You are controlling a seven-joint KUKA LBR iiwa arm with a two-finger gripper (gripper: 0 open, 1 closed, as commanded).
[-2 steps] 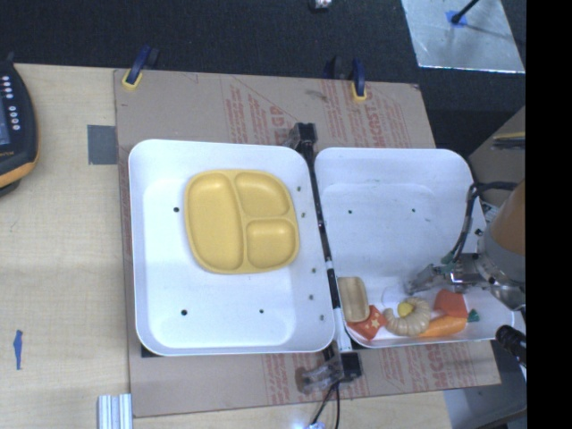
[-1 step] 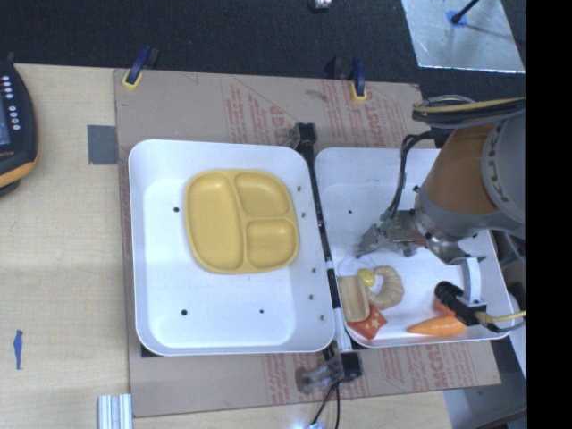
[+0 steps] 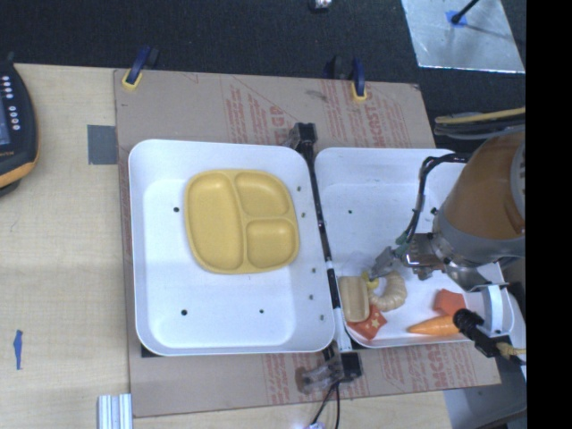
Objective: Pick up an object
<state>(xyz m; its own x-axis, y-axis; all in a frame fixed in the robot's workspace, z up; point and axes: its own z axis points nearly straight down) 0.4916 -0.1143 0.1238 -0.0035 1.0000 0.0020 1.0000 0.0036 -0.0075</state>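
Note:
In the right bin point(image 3: 366, 181), several small items lie near the front edge. A tan bread-like piece point(image 3: 355, 298) rests on a red piece point(image 3: 366, 328), with a cream curved piece point(image 3: 391, 291) beside it. Farther right lie an orange carrot point(image 3: 433, 326) and a red-orange block point(image 3: 449, 301). My gripper point(image 3: 391, 264) hangs low over the bin, just behind the cream curved piece and close to it. The frame does not show whether it touches anything. The arm's grey and orange wrist point(image 3: 483, 204) covers the bin's right part.
The left bin point(image 3: 161, 311) holds a yellow divided plate point(image 3: 241, 219) in its back half. A black divider point(image 3: 315, 208) runs between the bins. Clamps stand at the cardboard's back edge, and a black and orange pendant point(image 3: 13, 123) lies far left.

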